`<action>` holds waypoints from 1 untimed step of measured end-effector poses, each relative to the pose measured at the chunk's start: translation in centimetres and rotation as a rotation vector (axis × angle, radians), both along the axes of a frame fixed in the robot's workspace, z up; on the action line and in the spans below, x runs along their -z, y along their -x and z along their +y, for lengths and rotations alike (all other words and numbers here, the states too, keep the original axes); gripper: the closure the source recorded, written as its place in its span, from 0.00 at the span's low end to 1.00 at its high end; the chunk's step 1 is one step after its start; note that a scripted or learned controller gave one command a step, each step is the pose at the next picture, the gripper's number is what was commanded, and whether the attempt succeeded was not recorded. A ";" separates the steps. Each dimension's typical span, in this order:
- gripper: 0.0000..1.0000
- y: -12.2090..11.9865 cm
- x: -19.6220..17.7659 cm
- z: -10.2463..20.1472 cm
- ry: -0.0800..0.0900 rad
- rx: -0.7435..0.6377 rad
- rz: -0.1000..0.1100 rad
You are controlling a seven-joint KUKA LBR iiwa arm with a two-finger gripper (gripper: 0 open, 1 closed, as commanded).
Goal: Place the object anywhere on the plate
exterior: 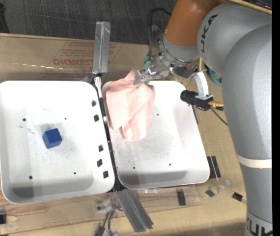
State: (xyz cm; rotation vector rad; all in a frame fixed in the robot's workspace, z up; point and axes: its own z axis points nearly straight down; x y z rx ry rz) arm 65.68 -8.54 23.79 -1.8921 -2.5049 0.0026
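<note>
Pink cloth (130, 109) is being gripped at its upper corner by the closed gripper (145, 77), draped over the right bin's (189, 166) far-left corner; a blue cube (52, 137) is lying in the left bin (12, 176).

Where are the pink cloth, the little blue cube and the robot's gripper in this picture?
pink cloth (130, 109): camera view, middle of the hanging fabric, over the right bin.
blue cube (52, 137): camera view, its top face, in the left bin.
gripper (144, 77): camera view, its tip at the cloth's upper edge.
</note>
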 end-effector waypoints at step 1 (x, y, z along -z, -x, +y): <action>1.00 0.0 0.6 0.2 0.000 -0.007 0.001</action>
